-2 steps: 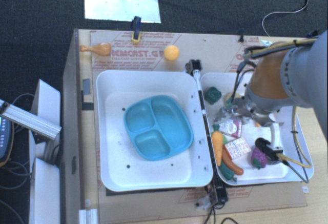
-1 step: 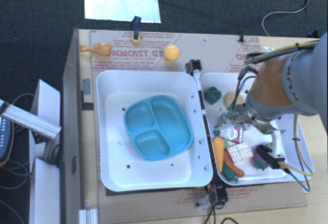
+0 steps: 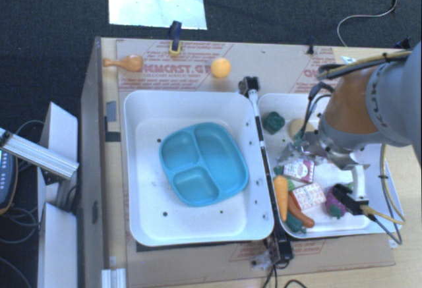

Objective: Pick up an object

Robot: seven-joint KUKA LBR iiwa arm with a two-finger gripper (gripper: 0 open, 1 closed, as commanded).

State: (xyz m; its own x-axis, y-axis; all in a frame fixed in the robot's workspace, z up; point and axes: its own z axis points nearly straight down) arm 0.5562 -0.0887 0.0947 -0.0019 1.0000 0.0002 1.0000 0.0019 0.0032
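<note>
Nearest in the right bin lie one carrot, one purple grape bunch and two printed cartons, their print too small to read. Above them the gripper hangs low; whether it is wide or narrow, I cannot tell. The left bin holds one blue divided plate. Beyond, one orange ball rests on cardboard.

Two white bins, one blue plate, one carrot (other toys jumbled).
</note>
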